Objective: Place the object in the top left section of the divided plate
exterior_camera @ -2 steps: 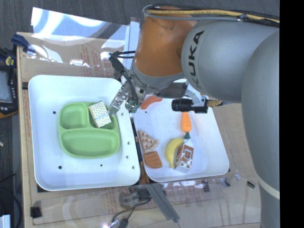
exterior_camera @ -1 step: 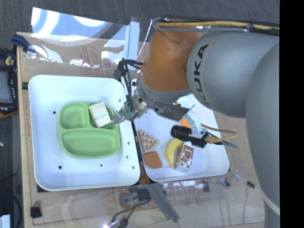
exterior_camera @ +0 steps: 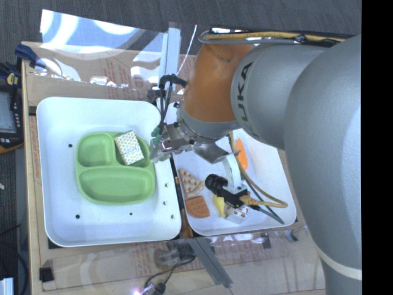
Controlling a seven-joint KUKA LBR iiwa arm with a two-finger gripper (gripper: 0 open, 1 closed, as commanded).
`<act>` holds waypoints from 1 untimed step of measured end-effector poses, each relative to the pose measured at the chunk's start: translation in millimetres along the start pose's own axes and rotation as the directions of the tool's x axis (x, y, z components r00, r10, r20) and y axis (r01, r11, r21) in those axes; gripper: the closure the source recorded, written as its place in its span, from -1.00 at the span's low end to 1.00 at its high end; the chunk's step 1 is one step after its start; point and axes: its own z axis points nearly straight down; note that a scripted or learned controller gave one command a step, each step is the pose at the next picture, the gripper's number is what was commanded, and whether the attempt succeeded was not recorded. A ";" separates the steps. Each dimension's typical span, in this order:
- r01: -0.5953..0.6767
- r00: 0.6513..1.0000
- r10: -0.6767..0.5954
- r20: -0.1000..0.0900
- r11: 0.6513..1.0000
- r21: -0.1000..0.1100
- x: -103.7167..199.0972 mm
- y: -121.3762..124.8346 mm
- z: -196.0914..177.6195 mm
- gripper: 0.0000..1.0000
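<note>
Looks like a small patterned block (exterior_camera: 129, 147), white with green speckles, resting tilted in the upper right compartment of the green divided plate (exterior_camera: 113, 183), with one edge up against the ridge that borders the top left section (exterior_camera: 95, 149). Not yet where the task wants it, then, though only one compartment over. Judging by its crisp corners and flat printed faces, probably stiff, light and hollow or foam-like, not fragile, perhaps a little slick on the printed skin. Best taken across two opposite flat faces, square to them and low enough not to pinch a corner, since a corner grip on so light a piece would likely spin or flick it away. Worth allowing for the tilt as well, and for the plate sliding in the left bin (exterior_camera: 67, 220) if pushed. Shows the tool (exterior_camera: 161, 141) just beside the plate's right rim, near the block, under the bulk of the arm (exterior_camera: 276, 91). Cannot tell whether wide or narrow, and cannot make out anything held in it. Leaves waffle-like pieces (exterior_camera: 189, 182) and other clutter lying in the right bin (exterior_camera: 270, 183), well apart from the plate.
</note>
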 end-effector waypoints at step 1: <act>-0.359 0.933 0.359 0.000 0.933 0.002 46.6 -43.5 45.3 1.00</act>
